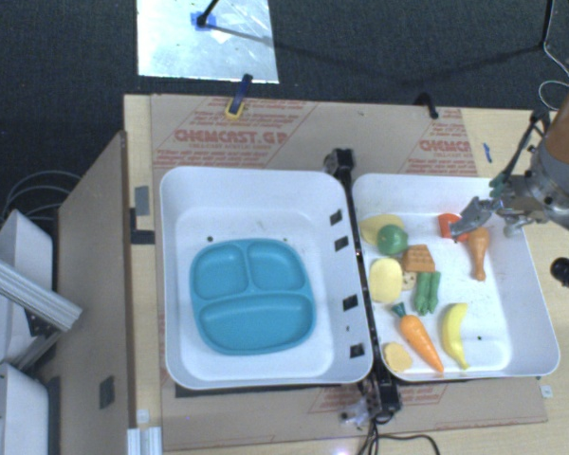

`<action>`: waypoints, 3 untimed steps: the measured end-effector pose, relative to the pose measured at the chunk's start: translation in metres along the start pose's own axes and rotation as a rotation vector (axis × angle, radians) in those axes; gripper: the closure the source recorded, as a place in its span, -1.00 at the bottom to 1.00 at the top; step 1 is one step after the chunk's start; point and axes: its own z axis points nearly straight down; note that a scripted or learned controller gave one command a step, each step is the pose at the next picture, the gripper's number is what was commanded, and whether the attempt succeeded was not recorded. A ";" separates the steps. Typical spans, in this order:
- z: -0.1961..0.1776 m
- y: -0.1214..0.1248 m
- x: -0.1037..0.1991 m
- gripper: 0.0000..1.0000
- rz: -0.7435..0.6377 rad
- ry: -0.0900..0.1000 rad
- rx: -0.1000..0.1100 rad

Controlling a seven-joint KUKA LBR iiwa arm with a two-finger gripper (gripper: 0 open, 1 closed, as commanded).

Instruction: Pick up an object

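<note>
Two-finger gripper [474, 218] hovering over right white bin [531, 301], fingers parted, empty. Tan plastic toy drumstick [478, 251] near far right corner: light, stiff, slick. Best pinched across narrow shank.

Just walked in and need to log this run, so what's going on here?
A robot arm reaches in from the right over the right bin, which holds toy food: a carrot, a banana, a drumstick and more. Its end effector hangs low by the drumstick and a small red piece, with nothing visibly held. The left bin holds a blue divided plate.
</note>
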 end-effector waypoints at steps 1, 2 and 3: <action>0.079 0.008 0.007 -1.00 0.000 0.002 0.006; 0.160 0.001 0.059 -1.00 -0.004 0.005 0.001; 0.157 -0.061 0.067 -1.00 0.003 0.002 0.004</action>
